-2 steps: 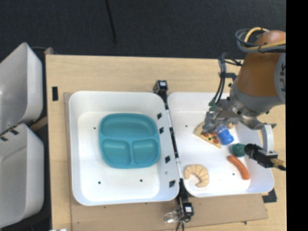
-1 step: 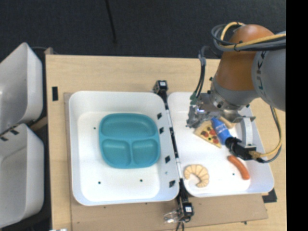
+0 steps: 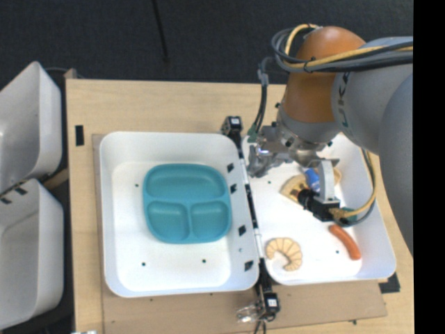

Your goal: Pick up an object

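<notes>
Overhead view of my workspace, taking the right bin (image 3: 372,256) as the landmark. My arm (image 3: 327,82) reaches in over that bin's far end, and my gripper (image 3: 268,155) hangs at its far-left corner, close against the wall it shares with the left bin (image 3: 111,207). Whether my claw stands wide or narrow I cannot tell, since the wrist and cabling cover it from this angle. No object can be seen between its tips, so I judge that nothing is yet held. Candidate objects lie on the right bin's floor: a croissant (image 3: 285,252) near its near-left corner, an orange sausage-like piece (image 3: 345,242) toward its near-right side, and a tan item with a blue part (image 3: 309,181) near its middle, partly hidden behind a dark fitting on my arm. Across the shared wall, a teal divided plate (image 3: 186,202) rests in the middle of the left bin. Progress, as I read it: positioning only; descent onto a chosen object, closing, and lifting all remain.
</notes>
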Available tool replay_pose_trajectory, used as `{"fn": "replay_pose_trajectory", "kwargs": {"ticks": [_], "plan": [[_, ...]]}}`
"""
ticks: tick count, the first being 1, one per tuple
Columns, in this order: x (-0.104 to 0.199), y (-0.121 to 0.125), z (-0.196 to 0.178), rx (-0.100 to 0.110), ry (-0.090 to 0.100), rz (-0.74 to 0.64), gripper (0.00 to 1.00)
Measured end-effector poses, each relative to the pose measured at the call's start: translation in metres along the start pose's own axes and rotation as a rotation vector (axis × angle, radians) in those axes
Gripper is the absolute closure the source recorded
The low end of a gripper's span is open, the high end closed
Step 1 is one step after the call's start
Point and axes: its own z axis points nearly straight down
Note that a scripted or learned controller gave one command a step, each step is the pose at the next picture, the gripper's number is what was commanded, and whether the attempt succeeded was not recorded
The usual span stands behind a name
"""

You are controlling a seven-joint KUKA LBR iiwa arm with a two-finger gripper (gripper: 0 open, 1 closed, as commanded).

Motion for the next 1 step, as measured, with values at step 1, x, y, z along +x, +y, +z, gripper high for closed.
{"fn": "replay_pose_trajectory", "kwargs": {"ticks": [1], "plan": [[0.0502, 0.0107, -0.0079, 0.000, 0.003, -0.003, 1.00]]}}
